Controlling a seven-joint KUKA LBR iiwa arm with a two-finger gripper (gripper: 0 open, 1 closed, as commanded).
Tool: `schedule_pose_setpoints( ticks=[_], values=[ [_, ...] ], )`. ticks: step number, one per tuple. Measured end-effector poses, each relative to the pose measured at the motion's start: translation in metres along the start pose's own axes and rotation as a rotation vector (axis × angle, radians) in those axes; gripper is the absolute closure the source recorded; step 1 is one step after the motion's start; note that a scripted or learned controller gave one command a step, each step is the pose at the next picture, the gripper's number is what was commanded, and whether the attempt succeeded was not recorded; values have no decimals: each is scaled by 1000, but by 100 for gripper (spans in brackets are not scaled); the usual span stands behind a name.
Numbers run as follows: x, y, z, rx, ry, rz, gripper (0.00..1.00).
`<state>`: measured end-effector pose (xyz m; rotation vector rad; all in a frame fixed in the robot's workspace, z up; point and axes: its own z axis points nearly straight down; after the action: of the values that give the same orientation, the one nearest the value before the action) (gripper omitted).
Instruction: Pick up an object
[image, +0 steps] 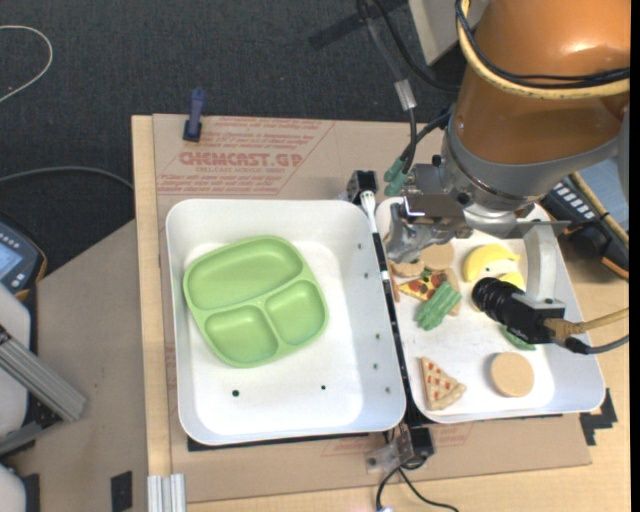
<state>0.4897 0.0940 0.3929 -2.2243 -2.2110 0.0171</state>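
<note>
**Bench state: hand low over the far end of the right bin**

1. Counter. The brown cardboard-covered counter (148, 350) carries red printed lettering along its upper edge. A small blue clip (194, 115) sits at its upper left corner.

2. Left bin. The shallow white left bin (345, 250) occupies the centre-left of the frame. A light green three-compartment plastic tray (255, 300) lies flat in it, turned slightly and nearer the bin's left wall. Two small dark specks mark the bin floor below the tray.

3. Right bin. The shallow white right bin (470, 345) touches the left bin along their shared wall. All loose toy food items lie here:
   - A toy pizza slice with red and green toppings (418, 287), upper left of the bin, just below the hand.
   - A small tan toy bread piece (437, 258), just right of the hand.
   - A green ridged toy vegetable (438, 307), touching the lower edge of the topped slice.
   - A toy pizza wedge with a lattice pattern (440, 383), near the bin's lower edge.
   - A yellow rounded toy fruit (487, 263), upper right of the bin.
   - A tan round toy biscuit (512, 374), lower right.

4. Arm and hand. The grey arm with orange band (550, 60) enters from the upper right. The silver hand (405, 245) is low over the bin's upper left corner, beside the shared wall. Whether it is wide or narrow cannot be told from this view, and no item is seen gripped.
</note>
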Motion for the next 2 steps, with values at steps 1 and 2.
schedule_pose_setpoints(
  ticks=[1, 2],
  values=[
    [35, -11, -24, -14, 6, -10, 100],
    [33, -10, -33, -15, 5, -7, 100]
  ],
)
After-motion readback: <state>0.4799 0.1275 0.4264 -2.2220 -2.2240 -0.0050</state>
